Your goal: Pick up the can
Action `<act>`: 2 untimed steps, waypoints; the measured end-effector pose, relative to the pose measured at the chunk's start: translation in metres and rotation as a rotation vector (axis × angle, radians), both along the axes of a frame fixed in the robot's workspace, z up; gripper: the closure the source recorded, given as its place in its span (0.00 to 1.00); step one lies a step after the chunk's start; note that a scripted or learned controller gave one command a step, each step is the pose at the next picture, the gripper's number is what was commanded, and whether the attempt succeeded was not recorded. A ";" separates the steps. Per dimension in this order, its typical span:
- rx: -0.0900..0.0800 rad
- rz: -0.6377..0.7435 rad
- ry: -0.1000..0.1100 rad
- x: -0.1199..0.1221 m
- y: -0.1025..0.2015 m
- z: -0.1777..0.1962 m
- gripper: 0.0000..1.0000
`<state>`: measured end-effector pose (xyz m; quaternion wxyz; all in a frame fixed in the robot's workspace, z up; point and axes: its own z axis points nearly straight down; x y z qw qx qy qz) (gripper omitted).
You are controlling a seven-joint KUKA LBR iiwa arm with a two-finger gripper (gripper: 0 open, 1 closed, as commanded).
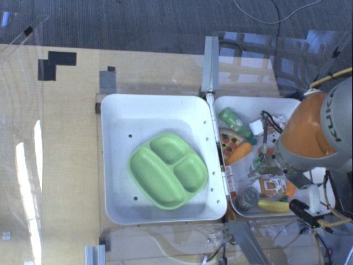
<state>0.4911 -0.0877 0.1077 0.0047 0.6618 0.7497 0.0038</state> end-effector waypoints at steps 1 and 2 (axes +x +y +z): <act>0.000 0.000 0.000 0.000 0.000 0.000 0.00; 0.000 -0.149 0.007 0.025 -0.056 0.054 0.00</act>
